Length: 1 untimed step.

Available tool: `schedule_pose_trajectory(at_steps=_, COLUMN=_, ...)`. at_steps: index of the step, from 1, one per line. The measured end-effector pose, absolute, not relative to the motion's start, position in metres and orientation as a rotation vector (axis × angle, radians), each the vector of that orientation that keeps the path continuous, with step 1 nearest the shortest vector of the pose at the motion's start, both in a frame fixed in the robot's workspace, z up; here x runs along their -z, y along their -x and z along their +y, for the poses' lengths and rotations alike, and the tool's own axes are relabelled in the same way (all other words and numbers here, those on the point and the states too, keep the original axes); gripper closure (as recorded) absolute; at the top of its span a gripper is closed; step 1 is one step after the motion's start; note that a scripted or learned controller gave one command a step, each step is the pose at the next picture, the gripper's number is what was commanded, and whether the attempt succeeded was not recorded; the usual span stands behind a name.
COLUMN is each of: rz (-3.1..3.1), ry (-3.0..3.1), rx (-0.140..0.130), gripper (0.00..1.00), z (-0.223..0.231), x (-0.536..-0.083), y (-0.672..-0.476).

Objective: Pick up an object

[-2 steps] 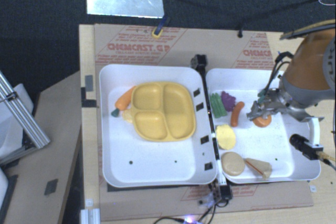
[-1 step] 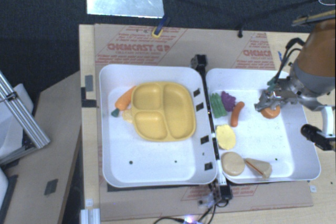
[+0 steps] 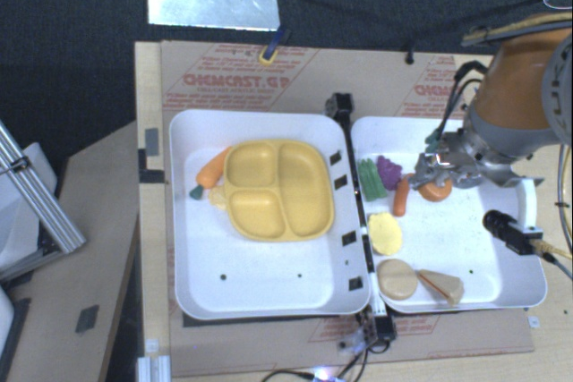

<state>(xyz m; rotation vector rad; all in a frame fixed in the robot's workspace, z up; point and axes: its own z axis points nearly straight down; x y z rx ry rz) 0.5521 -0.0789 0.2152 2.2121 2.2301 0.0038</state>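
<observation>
Clearly, the left bin (image 3: 192, 273) carries a yellow divided plate (image 3: 273, 190) with a toy carrot (image 3: 211, 168) tucked at its left edge. Across the divider, the right bin (image 3: 501, 282) holds green pea pods (image 3: 372, 177), purple grapes (image 3: 389, 168), a yellow piece (image 3: 386, 233), a tan round (image 3: 397, 278) and a wedge (image 3: 440, 284). Near the gripper (image 3: 436, 170), whose state cannot be told, lie an orange piece (image 3: 437, 191) and a small carrot (image 3: 400, 196).

A divided plate (image 3: 273, 191) lies in the left bin (image 3: 192, 282), a carrot (image 3: 211, 168) touching its left edge. The right bin (image 3: 510, 286) holds toy foods (image 3: 387, 233) along its left side.
</observation>
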Motion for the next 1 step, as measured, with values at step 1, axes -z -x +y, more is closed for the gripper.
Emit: schedule_pose_trajectory(at_steps=1, rz=2.223, ry=-2.217, rx=-0.003, gripper=1.00, z=-0.0855, x=-0.2336, y=-0.5514)
